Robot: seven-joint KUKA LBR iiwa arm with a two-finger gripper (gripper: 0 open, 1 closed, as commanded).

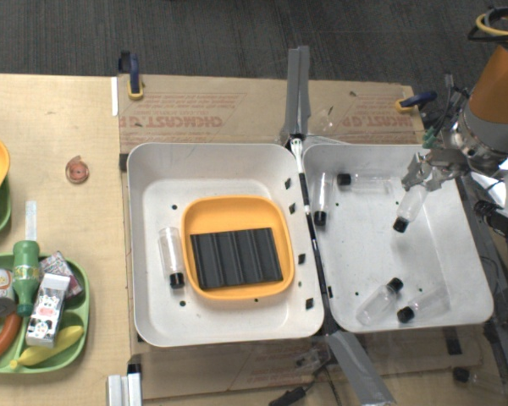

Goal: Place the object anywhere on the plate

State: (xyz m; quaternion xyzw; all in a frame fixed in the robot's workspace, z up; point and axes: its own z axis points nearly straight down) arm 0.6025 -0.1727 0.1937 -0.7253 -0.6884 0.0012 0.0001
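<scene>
Up at the far right corner of the right bin [466,252], your claw [425,176] sits above the bin floor with a clear plastic vial [409,205] between its fingers; the vial hangs down and to the left at a tilt, its black cap [400,224] at the lower end, near the bin floor. The fingers are closed on the vial's upper end.

Your target, the orange plate [237,212], lies in the left bin [148,227], well apart from the claw, and a black ribbed insert [236,257] covers most of it. One capped vial [170,256] lies just beside the plate's left edge.

Look in the right bin and you find more clear vials: one [319,198] along its left wall, one [366,179] near the far wall, and two [388,301] close together at the near side.

On the surface [51,125] to the left, a green tray [34,320] carries toy food and a green bottle.
</scene>
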